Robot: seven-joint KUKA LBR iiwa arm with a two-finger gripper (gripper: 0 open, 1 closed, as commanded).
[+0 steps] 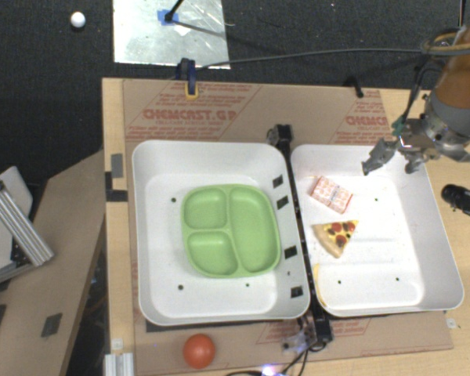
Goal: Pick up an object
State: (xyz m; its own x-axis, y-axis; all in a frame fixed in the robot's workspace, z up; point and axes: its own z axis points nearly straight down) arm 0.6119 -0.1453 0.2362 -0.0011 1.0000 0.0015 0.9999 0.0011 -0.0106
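The grey two-finger gripper hangs open over the right white bin's far edge, gripping nothing.

From my screen the light was even and bright, coming from overhead. The white bins looked nearly washed out, and the foil sheet above glared. Shadows were soft and short. The arm at right appeared slightly blurred; the backdrop stayed dark.
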